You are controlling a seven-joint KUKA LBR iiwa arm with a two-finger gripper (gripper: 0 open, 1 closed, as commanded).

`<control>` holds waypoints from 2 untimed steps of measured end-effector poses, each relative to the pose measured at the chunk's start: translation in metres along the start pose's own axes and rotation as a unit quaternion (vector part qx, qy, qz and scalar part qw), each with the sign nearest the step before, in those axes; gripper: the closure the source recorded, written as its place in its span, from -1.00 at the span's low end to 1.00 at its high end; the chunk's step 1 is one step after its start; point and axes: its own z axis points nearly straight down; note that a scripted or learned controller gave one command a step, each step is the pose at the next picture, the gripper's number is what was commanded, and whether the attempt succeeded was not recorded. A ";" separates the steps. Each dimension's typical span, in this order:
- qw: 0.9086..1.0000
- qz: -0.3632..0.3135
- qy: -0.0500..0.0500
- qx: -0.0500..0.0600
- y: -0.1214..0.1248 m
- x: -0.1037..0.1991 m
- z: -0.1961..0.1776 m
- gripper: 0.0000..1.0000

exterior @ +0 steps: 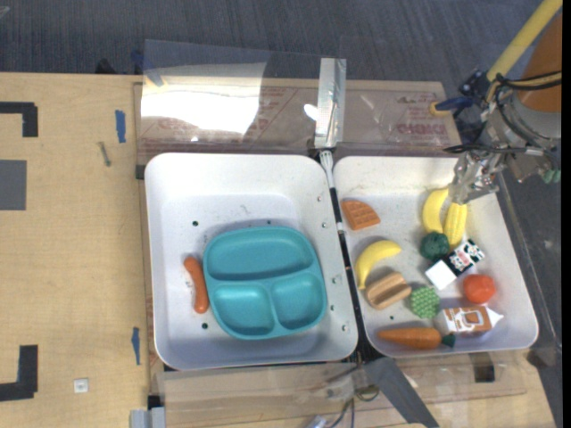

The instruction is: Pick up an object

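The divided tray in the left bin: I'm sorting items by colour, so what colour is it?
The divided tray is plain teal, seen clearly in the camera view.

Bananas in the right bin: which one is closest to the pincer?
The banana bunch at the bin's far right side lies just beneath the pincer. The other banana sits apart, nearer the middle divider, beside the hot dog.

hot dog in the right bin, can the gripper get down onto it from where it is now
Probably yes. The hot dog lies uncovered with nothing above it, but a banana touches its upper side and broccoli sits close beside it. The gripper hangs above the far bananas.
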 end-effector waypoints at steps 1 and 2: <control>1.000 0.000 -0.008 0.005 -0.002 -0.003 -0.011 -1.00; 1.000 -0.020 -0.010 0.006 0.020 0.015 0.061 -1.00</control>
